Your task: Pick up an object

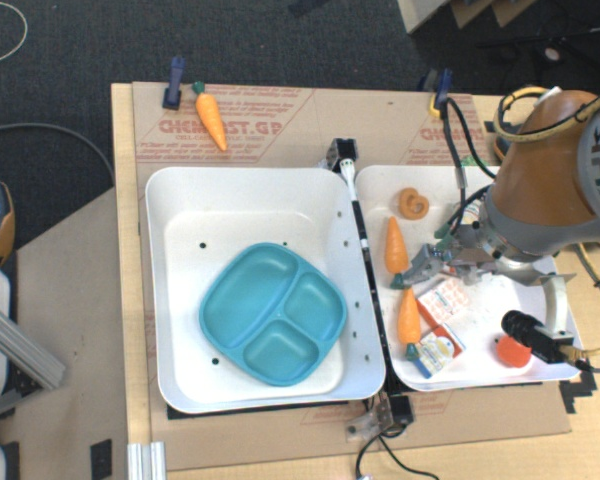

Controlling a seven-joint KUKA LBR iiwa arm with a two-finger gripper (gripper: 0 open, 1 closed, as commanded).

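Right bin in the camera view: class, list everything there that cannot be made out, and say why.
1. Right bin, its right side, camera view: covered by the arm.
2. Red object, camera view: partly covered by the arm; kind unclear.
3. Printed packets, camera view: lettering too small to read.
4. Brown piece, camera view: too small to identify.

One camera — high above, slanting down; both bins (155,268) framed.

At the right of the frame, the arm (542,163) is a bulbous, glossy orange shell above a smooth grey collar. Lower left of it, the gripper (427,265) is dull grey metal with dark, angular parts.
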